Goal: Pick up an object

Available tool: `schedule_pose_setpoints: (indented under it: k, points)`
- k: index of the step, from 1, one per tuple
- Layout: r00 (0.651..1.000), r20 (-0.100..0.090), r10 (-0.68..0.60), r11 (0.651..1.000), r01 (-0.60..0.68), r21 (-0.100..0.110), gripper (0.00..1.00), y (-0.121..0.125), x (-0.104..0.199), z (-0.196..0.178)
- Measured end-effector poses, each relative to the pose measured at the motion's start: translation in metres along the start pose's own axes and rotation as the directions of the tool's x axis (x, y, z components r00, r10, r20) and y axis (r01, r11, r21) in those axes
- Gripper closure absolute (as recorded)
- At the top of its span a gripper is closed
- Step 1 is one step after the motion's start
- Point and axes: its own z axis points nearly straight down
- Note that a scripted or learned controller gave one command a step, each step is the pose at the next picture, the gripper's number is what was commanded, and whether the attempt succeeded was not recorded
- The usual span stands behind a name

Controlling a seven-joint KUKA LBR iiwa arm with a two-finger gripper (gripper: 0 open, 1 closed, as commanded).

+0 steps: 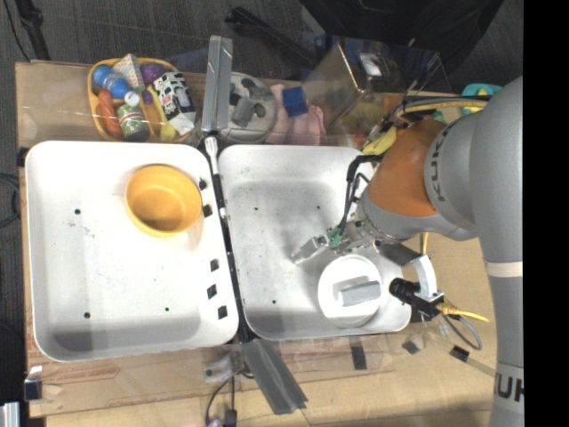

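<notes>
The pincer (313, 245) is seen low in the right bin (267, 172), reaching leftward from the wrist, with its metal tips close to the bin floor; whether those tips are apart or together cannot be told, and nothing is seen between them. Just beside it, toward the near corner of that bin, a white round dish (350, 292) is lying with a grey block (357, 289) resting on it; this is judged the likeliest thing to be picked up, since it is the nearest loose item to the pincer. The arm (444, 185) is bent over the right side of the bin, its orange band turned toward the camera, a posture that appears chosen so the wrist can come down from above. In the left bin (53, 238), well apart from the pincer, a yellow bowl (164, 199) is sitting upright near the far wall. Behind the bins, on the table (53, 105), a yellow basket (102, 105) packed with small toys and bottles is kept out of the working area. No grasp can be confirmed yet.
</notes>
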Motion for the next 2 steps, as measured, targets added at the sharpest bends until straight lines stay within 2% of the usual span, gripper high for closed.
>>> schedule_pose_setpoints:
  k: [1,2]
  points:
    - [0.987,0.002,0.163,0.987,-0.163,-0.003,0.0,0.012,-0.006,-0.092]
    - [0.998,0.005,0.059,0.998,-0.059,-0.017,0.0,-0.018,0.027,-0.003]
